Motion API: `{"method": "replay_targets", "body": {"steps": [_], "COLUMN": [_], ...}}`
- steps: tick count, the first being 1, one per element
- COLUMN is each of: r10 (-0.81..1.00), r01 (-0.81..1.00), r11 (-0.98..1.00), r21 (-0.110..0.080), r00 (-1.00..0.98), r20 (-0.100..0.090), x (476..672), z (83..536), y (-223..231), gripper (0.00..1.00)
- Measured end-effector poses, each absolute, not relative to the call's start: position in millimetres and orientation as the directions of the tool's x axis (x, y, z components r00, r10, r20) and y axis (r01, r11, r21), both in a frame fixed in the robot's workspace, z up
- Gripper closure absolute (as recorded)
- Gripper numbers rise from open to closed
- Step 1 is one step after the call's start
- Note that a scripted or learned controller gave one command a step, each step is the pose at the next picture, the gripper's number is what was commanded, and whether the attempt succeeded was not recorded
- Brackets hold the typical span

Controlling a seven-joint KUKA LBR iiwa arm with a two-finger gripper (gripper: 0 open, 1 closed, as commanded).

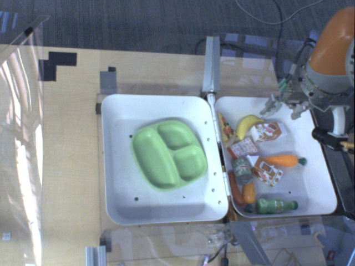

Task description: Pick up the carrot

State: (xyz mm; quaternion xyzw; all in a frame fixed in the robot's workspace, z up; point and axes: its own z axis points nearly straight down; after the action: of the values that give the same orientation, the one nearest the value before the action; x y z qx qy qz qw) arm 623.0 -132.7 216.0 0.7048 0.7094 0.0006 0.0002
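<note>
The carrot [283, 160], orange with a small green top at its right end, lies flat in the right bin [316, 173], right of centre. My gripper [284, 106] hangs over the bin's far edge, above and behind the carrot, with its grey fingers [270, 105] spread apart and nothing between them. The orange-banded arm reaches in from the upper right.
Around the carrot lie a banana [247, 125], several small snack packets [267, 131], a can [242, 169], a green bottle [272, 205] at the front, and a small orange piece [249, 193]. The left bin [119, 201] holds a green divided plate [168, 153].
</note>
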Motion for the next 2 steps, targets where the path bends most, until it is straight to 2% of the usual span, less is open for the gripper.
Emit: {"method": "replay_targets", "body": {"steps": [1, 2], "r10": [0.982, 0.982], "r01": [0.982, 0.982], "r11": [0.188, 0.188], "r21": [0.005, 0.005], "r00": [-0.188, -0.188], "r20": [-0.002, -0.002], "x": [662.4, 662.4], "z": [257.4, 257.4], "y": [-139.9, -139.8], "gripper": [0.00, 0.00]}}
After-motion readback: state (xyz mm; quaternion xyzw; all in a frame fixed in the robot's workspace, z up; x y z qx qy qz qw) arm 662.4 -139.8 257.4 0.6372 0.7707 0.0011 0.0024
